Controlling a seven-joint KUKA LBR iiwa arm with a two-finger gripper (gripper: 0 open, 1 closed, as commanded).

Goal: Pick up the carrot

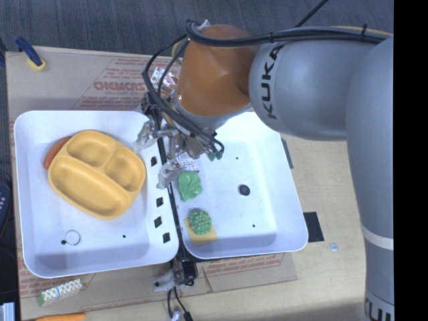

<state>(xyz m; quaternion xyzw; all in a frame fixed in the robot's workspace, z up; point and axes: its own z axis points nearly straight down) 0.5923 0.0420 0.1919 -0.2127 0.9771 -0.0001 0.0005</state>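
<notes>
The carrot is an orange piece at the left side of the left bin. Most of it lies hidden under the edge of a yellow divided plate. My gripper hangs over the ridge between the two bins, at the near-left corner of the right bin. It is well to the right of the carrot, with the plate between them. Nothing orange shows at the gripper.
A green leafy toy lies just below the gripper in the right bin. A green-topped yellow piece sits near that bin's front edge, and a dark spot near its middle. A small ring lies at the left bin's front.
</notes>
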